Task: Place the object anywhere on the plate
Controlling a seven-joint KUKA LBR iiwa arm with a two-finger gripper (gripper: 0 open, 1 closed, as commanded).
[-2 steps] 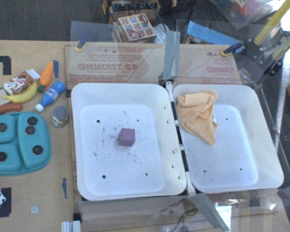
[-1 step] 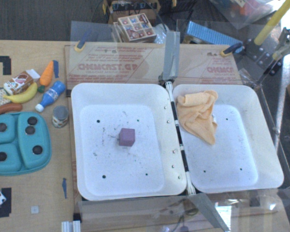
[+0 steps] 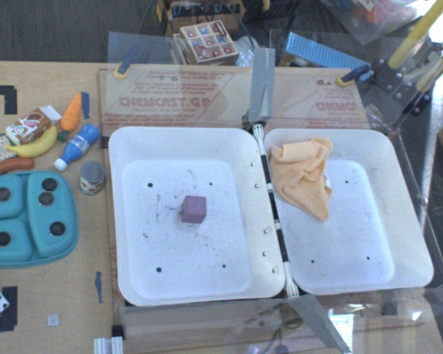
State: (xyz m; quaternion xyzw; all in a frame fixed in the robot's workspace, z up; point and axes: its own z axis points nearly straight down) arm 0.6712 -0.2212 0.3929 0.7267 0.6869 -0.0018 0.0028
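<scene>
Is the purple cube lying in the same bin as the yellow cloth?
No. The purple cube sits in the left bin, while the yellow cloth lies crumpled in the right bin.

Looking like a robotics lab or test workshop. Sitting on a wooden bench (image 3: 52,80): two shallow white bins (image 3: 133,161), side by side, taped and clamped in place against clear plastic sheets (image 3: 207,98). Lying to the left, a scatter of toy food: a banana (image 3: 31,146), a carrot (image 3: 73,112), a small bottle (image 3: 77,146), a can (image 3: 92,177), a teal tray (image 3: 29,220). Crowding the dark floor behind: cables, a board-game box (image 3: 207,41), clear plastic storage boxes (image 3: 369,2).
</scene>
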